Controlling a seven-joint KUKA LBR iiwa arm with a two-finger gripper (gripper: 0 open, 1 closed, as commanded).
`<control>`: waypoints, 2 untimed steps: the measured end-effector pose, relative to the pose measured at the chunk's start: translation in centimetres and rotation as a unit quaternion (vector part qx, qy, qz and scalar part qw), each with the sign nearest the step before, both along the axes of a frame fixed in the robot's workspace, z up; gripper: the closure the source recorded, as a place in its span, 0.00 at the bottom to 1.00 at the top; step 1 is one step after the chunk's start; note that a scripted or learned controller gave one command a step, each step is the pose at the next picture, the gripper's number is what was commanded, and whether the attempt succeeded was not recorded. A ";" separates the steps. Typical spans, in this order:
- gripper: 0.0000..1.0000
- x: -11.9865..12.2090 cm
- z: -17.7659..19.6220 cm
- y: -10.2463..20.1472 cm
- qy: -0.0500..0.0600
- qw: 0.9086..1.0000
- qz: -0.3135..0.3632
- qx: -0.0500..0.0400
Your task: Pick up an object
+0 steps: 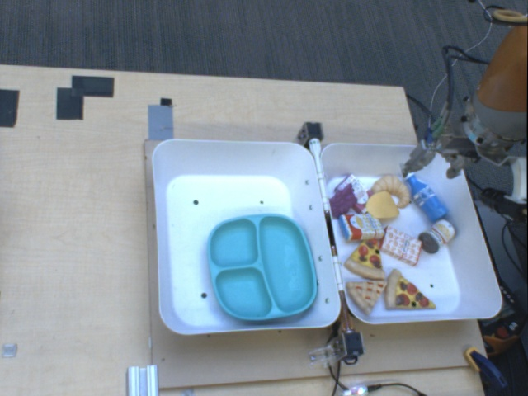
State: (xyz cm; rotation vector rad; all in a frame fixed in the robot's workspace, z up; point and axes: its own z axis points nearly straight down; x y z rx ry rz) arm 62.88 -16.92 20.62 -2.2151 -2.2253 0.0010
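Two shallow white bins are being shown side by side on a pale wooden worktop (74,221), with dark grey carpeted floor (247,15) lying beyond its far edge. The right bin (470,295) is holding the candidate objects, a cluster of toy foods: a blue bottle (429,199) lying tilted near the far right corner, a tan croissant (390,188) just beside it, a purple packet (348,194), a yellow round piece (382,207), a pink-checked square wafer (402,245), a small dark-capped jar (436,237), and three pizza slices (388,283) towards the near wall. The left bin (177,221) is being occupied by a turquoise three-compartment tray (262,265). The arm (505,81), grey with an orange band, is being seen at the right edge, its jaws positioned over the far right corner of the right bin, above the blue bottle; nothing is being seen between them, and it cannot be told whether they are open or closed. Black tape marks (82,96) are lying on the worktop's far left.
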 end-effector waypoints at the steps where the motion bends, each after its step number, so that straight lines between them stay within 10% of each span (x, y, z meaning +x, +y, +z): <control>1: 0.00 -2.1 -10.9 3.9 -0.005 1.000 -0.001 -0.001; 2: 1.00 -1.8 -9.8 4.1 -0.005 1.000 0.001 0.001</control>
